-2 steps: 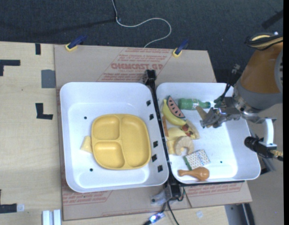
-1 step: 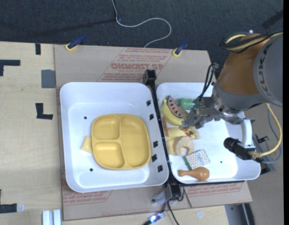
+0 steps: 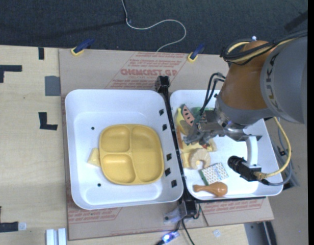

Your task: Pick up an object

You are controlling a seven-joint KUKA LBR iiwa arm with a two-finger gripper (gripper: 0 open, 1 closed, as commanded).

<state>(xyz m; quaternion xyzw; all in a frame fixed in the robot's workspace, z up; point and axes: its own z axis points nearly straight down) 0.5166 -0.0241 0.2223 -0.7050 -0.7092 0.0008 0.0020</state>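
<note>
Camera view: your gripper (image 3: pixel 200 131) hangs low in the right bin (image 3: pixel 264 188), over the toy pile (image 3: pixel 195 147); can't tell its state. Melon slice (image 3: pixel 186 117) just left, checkered card (image 3: pixel 214 173) and drumstick (image 3: pixel 212 189) nearer the front. Left bin (image 3: pixel 80 106): smooth yellow divided plate (image 3: pixel 130 153).

Arm (image 3: pixel 269 80): cut off at right edge, covering much of right bin (image 3: pixel 264 190). Toys beneath gripper (image 3: pixel 200 131): partly hidden, kinds unclear. Yellow scrap (image 3: pixel 93 157): tucked under divided plate (image 3: pixel 131 153)
</note>
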